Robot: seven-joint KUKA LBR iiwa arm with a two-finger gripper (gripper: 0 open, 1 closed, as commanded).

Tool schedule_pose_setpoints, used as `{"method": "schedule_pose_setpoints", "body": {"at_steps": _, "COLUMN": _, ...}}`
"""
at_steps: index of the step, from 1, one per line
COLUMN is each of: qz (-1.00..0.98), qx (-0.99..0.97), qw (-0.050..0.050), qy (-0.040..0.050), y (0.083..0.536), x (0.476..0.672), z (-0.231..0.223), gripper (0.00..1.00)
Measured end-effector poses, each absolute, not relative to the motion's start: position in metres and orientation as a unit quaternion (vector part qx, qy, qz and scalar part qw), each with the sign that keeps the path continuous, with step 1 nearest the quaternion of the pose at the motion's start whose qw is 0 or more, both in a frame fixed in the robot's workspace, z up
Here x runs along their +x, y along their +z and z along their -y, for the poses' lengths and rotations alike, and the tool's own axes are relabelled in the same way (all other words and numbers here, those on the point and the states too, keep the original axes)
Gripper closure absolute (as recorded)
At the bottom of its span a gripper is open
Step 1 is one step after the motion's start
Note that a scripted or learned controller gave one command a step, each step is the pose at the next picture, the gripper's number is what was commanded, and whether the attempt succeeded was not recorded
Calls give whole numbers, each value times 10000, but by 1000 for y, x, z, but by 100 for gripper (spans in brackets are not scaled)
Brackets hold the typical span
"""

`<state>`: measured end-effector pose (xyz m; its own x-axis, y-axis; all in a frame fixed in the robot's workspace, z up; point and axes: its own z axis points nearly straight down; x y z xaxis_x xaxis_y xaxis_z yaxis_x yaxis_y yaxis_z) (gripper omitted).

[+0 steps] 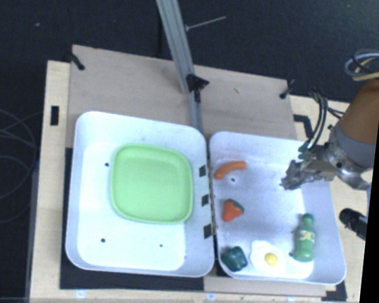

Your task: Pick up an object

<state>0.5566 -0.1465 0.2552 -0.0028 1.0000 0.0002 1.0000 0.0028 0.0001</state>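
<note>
Even bright light, soft focus, faint shadows.

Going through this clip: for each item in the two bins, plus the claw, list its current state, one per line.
Green plate: flat in the left bin, nothing on it.
Orange sausage: lying loose, right bin.
Strawberry: lying loose, right bin.
Dark green pepper: resting at the right bin's front edge.
Fried egg: flat, beside the bottle.
Green bottle: lying down, right bin.
Claw: above the right bin, holding nothing visible.

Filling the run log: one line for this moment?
pincer above right bin | holding nothing visible | green bottle in bin
</note>
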Motion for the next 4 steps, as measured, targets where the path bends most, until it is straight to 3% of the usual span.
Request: {"method": "schedule_pose_setpoints", "body": {"at_steps": 4, "qz": 7089, "qx": -7053, "qw": 2, "qy": -8, "y": 243, "x": 523, "z": -84, "gripper": 100}}
